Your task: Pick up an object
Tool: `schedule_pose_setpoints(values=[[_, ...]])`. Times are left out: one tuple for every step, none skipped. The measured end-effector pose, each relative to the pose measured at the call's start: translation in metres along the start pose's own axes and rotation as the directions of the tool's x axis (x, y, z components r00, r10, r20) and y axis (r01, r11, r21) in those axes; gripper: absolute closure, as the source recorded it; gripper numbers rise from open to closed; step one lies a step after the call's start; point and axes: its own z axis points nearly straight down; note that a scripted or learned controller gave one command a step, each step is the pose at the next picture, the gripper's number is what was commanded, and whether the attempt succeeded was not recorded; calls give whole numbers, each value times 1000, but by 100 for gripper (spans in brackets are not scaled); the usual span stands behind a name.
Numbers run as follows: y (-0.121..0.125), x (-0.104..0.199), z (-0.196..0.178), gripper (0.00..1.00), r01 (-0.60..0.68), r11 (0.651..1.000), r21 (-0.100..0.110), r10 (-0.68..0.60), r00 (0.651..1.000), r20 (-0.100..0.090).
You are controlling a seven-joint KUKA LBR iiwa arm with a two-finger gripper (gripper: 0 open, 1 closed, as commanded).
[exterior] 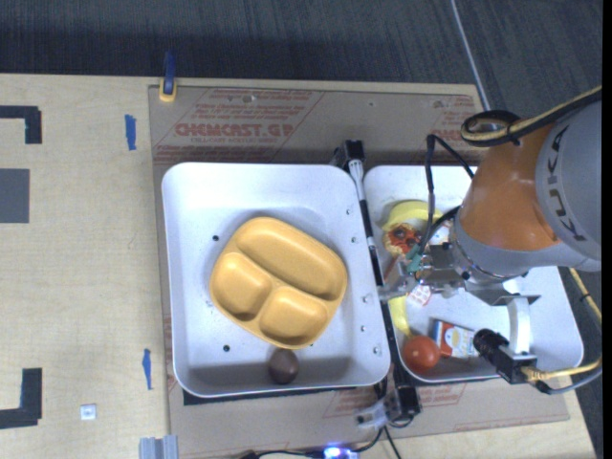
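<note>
Looking down on my bench, I see the two white bins side by side on a brown board. My grey arm with its orange band reaches in from the right and hangs over the right bin, covering much of it. The left bin holds a yellow three-part tray, upside down and tilted, near its middle. A small brown round object lies just below that tray, near the bin's front wall. In the right bin I can make out a yellow item by the far-left corner, a red tomato-like ball at the front, and a red-and-white packet just beside it. My gripper sits low by the bin's left wall; how it stands I cannot tell.
</note>
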Motion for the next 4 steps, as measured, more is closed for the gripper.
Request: schedule_pose_setpoints(values=[[0, 0, 0, 0, 0, 1000, 0, 0, 1000, 0], [0, 0, 0, 0, 0, 1000, 0, 0, 1000, 0], [0, 0, 0, 0, 0, 1000, 0, 0, 1000, 0], [0, 0, 0, 0, 0, 1000, 0, 0, 1000, 0]])
